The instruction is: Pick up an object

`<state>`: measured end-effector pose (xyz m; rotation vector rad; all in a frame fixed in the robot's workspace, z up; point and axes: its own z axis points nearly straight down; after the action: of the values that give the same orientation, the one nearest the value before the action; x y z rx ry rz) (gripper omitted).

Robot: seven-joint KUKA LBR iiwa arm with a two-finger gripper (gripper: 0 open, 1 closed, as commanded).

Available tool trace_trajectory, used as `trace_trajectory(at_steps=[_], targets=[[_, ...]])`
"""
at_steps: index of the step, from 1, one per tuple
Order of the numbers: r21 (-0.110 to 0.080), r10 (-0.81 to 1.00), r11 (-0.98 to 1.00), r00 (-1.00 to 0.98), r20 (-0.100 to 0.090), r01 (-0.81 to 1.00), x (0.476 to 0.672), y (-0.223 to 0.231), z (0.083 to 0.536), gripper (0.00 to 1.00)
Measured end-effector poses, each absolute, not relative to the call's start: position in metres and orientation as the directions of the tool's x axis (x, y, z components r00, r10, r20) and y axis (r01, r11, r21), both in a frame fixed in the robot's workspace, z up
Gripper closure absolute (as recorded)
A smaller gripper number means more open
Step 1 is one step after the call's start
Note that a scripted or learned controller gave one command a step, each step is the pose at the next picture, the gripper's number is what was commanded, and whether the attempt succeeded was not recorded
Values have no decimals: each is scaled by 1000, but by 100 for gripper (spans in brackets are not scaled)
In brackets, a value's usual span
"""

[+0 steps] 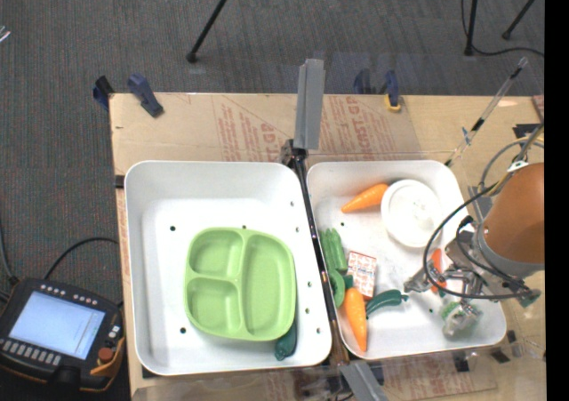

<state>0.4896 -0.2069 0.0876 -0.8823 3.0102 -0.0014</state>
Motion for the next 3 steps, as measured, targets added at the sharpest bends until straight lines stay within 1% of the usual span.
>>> trace_trajectory(at_steps=[1, 2, 3], targets=[[-2, -652, 758, -758, -4, -652, 489, -201, 87, 0], [2, -727, 687, -687, -1, -727, 484, -201, 87, 0], [-1, -812, 584, -584, -4, -812, 483, -207, 87, 0]])
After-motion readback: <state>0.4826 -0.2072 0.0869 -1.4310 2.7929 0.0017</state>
